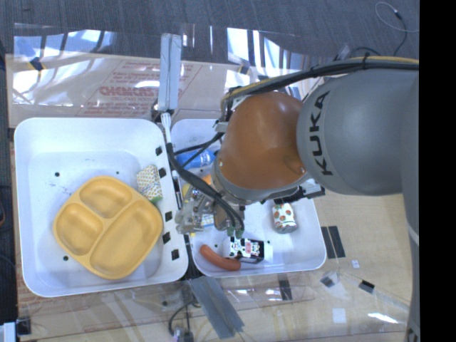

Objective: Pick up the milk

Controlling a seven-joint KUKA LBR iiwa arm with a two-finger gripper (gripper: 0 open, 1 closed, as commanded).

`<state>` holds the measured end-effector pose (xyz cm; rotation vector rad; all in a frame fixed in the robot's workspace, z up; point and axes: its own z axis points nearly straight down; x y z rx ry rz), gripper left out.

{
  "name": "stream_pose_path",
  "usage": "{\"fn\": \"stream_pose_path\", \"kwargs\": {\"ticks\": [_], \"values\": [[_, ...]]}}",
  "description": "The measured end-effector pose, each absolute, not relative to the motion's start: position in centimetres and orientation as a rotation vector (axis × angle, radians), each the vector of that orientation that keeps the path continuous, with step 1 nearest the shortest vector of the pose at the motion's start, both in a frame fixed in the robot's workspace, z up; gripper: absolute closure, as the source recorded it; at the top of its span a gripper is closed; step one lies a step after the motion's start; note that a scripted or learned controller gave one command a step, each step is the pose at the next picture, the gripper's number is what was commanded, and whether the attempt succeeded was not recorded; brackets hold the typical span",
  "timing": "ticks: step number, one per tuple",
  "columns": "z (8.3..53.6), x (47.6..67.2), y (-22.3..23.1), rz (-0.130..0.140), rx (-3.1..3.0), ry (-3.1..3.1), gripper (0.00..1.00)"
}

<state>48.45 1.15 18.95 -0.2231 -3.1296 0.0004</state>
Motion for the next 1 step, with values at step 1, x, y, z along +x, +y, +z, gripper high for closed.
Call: {"fn": "stream_pose_path", "kwargs": {"ticks": [1], "values": [[18.94,47.79,8.61,0.001,-0.120,-3.136,1.00]]}}
